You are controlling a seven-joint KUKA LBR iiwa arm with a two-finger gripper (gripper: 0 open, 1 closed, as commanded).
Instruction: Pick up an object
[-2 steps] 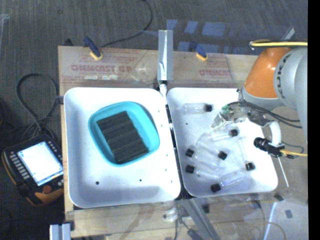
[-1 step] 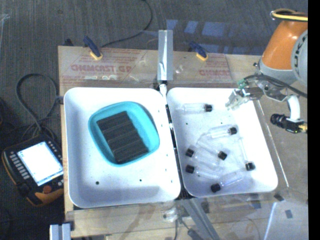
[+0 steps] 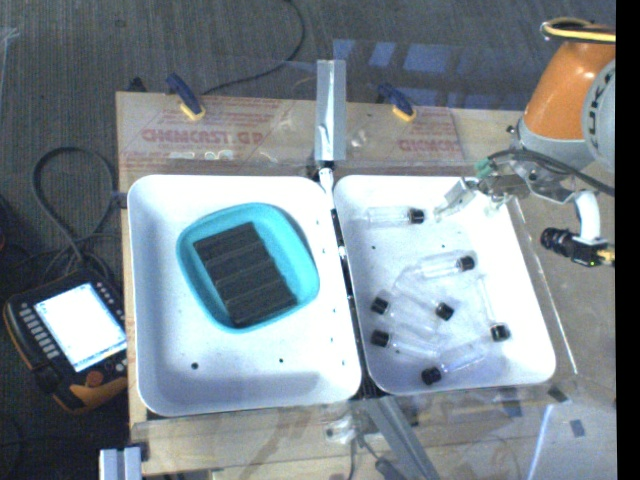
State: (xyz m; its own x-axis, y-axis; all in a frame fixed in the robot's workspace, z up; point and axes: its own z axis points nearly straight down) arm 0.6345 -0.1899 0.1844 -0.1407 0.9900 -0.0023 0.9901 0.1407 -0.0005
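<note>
Two shallow white bins are seen side by side on the bench; the left bin point(image 3: 160, 368) holds a blue dish point(image 3: 249, 264) with a black ribbed block point(image 3: 243, 273) lying in it, and the right bin point(image 3: 535, 353) holds several clear vials with black caps point(image 3: 440, 308), scattered from its upper left toward its lower right, some touching. The gripper point(image 3: 462, 195) is seen at the upper right corner of the right bin, above the rim and just beside the uppermost vial point(image 3: 392, 214); whether it is open or closed cannot be told, and no vial is seen held. A handheld control pad point(image 3: 70, 330) lies left of the bench.
</note>
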